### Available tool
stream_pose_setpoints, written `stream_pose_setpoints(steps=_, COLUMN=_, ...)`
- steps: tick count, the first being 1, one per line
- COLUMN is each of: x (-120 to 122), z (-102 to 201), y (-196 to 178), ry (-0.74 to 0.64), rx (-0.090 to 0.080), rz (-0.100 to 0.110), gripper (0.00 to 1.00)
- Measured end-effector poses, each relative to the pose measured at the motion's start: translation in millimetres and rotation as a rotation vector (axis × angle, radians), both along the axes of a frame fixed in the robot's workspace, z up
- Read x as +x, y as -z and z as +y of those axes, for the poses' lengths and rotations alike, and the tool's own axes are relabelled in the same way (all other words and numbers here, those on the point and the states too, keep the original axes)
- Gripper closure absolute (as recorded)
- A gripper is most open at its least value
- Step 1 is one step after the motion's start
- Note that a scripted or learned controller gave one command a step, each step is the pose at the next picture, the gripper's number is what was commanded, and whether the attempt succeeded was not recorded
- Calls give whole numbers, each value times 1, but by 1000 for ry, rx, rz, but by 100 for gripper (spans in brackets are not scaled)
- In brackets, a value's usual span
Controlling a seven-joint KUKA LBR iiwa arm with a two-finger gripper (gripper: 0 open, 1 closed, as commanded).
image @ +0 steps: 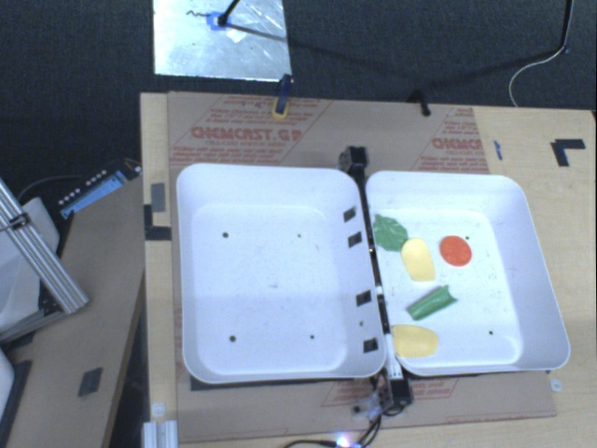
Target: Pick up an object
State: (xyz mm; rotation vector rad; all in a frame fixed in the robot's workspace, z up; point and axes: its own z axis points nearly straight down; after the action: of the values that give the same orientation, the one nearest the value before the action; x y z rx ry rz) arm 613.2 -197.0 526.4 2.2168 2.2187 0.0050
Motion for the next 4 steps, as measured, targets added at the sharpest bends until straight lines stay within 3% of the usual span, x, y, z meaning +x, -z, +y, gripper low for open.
stream_pose_setpoints(steps=1, x=57, z=-9, y=-10, ry=-5, rx=-3, rz=-2, gripper=100)
stream_pose_setpoints(steps=2, x=-23, z=-10, y=-10, ry=2, rx=1, rz=5, gripper=100)
stream_pose_setpoints(steps=3, x=4, z=-9, y=8, ry=-4, rx=-1, rz=3, gripper=100)
stream_pose_setpoints(steps=4, x=56, z=-9, y=12, ry=-5, rx=-2, rz=-1, gripper=100)
